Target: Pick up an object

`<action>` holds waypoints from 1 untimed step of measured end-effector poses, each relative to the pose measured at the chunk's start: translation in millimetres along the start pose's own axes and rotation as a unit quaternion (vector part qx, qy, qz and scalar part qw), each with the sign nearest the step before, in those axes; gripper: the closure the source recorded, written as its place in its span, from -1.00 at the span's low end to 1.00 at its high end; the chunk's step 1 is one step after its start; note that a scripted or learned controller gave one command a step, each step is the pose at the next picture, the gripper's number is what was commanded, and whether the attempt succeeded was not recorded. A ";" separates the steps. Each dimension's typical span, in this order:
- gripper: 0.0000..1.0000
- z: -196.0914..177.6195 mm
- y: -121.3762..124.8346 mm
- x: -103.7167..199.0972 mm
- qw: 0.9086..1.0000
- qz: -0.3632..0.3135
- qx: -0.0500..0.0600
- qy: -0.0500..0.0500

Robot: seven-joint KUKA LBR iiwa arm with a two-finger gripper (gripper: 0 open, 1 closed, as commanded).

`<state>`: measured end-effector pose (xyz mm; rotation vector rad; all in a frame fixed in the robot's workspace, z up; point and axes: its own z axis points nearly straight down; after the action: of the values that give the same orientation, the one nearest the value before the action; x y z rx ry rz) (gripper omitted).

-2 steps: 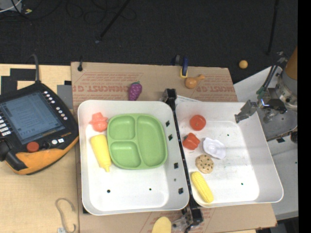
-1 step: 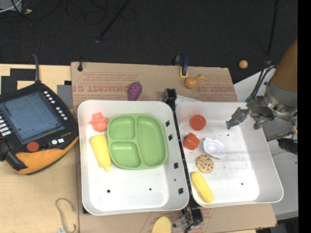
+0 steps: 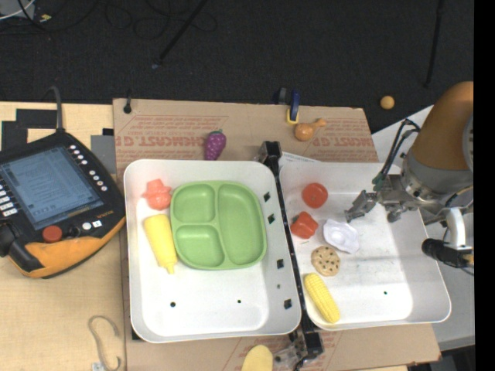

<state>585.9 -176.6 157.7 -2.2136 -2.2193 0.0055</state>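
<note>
Nearest, corn cob (image 3: 322,298) at lower centre-right, long axis diagonal; cookie (image 3: 326,261) above it. White object (image 3: 342,235) lies just left-below gripper (image 3: 362,207) — likeliest target. Gripper seems spread, pinching nothing, though view poor. Farther: red pieces (image 3: 314,195).

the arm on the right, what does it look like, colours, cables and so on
The arm is a rounded body with an orange band over grey. Thin black cables loop along its left side. The gripper is dark grey metal with slim fingers, and a white and black part sits at the right edge.
</note>
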 end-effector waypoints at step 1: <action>-1.00 59.8 6.8 7.0 1.000 -0.001 -0.001 0.000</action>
<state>592.2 -169.5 97.9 -2.2129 -2.2211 0.0034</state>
